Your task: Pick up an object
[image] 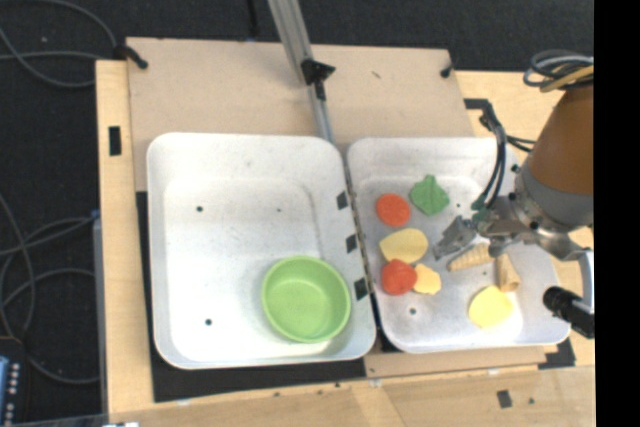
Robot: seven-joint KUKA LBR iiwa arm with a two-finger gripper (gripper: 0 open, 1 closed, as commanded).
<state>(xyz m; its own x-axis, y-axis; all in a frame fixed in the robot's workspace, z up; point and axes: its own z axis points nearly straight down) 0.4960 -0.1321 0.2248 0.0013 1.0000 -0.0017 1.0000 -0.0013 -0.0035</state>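
The right bin (455, 153) holds several small toy foods. Among them are a green piece (429, 195), an orange-red piece (393, 209), a yellow piece (403, 243), a red piece (397, 276) and a small yellow piece (428, 281). Further right lie a tan cone (468, 261), a tan stub (508, 274) and a yellow round piece (491, 307). My gripper (455, 237) hangs low over the bin's middle, just right of the yellow piece and right above the tan cone. Nothing shows as held.
In the left bin (200, 175) a green bowl (305, 299) sits near the front right corner. A metal pole (290, 20) rises from behind the bins. The arm's orange band (568, 145) looms over the right bin's right side.
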